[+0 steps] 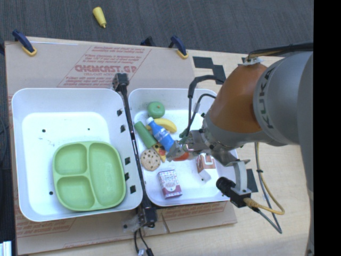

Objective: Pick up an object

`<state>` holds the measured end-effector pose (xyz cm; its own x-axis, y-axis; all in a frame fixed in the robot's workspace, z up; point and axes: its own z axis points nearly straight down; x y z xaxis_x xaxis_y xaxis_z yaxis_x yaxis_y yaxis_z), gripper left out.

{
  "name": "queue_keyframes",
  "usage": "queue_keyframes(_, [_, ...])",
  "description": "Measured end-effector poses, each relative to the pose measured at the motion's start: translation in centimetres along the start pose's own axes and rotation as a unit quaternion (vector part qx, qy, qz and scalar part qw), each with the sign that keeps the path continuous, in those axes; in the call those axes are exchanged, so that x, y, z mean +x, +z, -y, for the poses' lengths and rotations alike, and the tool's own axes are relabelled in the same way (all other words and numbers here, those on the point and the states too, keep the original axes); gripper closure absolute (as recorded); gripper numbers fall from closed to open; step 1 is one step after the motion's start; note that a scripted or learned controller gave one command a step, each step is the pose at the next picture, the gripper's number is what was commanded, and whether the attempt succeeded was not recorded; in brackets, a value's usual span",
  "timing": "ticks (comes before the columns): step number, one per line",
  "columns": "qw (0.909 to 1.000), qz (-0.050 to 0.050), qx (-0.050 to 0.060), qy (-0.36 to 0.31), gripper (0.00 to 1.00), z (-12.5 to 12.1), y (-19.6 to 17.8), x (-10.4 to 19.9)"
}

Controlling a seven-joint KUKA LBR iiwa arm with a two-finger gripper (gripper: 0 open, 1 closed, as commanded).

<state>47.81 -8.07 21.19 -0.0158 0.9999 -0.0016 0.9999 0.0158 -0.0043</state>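
In the camera view, your gripper (184,149) sits low in the right bin (213,196), over a red item (181,156) at the pile's 4 o'clock edge. Likely light, hard, slick plastic: grip its middle. Finger state: cannot tell.

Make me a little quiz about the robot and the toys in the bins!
1. True or false: the green divided tray lies in the left bin.
2. Which fruit touches the blue bottle? A) banana B) grapes C) pear
3. Fill in: the gripper is down in the ____ bin.

Key: 1 true. 2 A, the banana. 3 right; it is low over the right bin, next to the cookie.
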Motion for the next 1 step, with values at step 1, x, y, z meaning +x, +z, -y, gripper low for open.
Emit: queue_keyframes(1, [1.0000, 0.000, 0.000, -0.002, 1.00, -0.12, -1.02, 0.01])
